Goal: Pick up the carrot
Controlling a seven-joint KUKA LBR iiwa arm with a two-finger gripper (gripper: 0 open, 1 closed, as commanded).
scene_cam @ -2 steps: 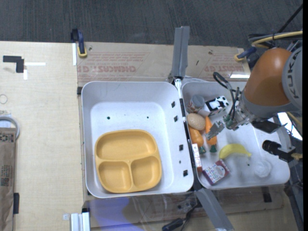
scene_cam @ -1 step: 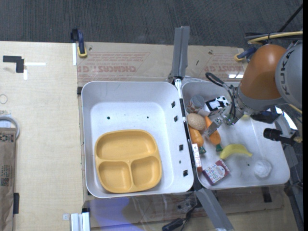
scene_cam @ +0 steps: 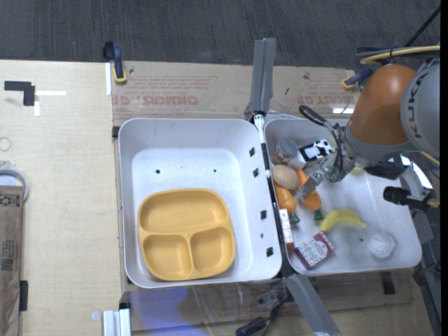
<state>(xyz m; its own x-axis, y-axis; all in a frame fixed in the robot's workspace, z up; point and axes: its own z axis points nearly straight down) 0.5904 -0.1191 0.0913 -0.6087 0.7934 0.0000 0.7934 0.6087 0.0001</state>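
Observation:
The carrot (scene_cam: 285, 200) is an orange piece with a small green end, lying along the left wall of the right bin (scene_cam: 402, 254). It sits just below a beige egg-shaped item (scene_cam: 283, 176). My gripper (scene_cam: 310, 186) reaches in from the right and hangs low over the bin's left half, just right of the carrot. Its tip is over a second orange item (scene_cam: 313, 201). I cannot see anything lifted clear of the bin floor.
The right bin also holds a yellow banana (scene_cam: 342, 220), a red packet (scene_cam: 313, 250), a clear cup (scene_cam: 381, 243), a black-and-white cow toy (scene_cam: 316, 149) and a grey item (scene_cam: 287, 148). A yellow divided plate (scene_cam: 186, 233) lies in the left bin (scene_cam: 140, 145).

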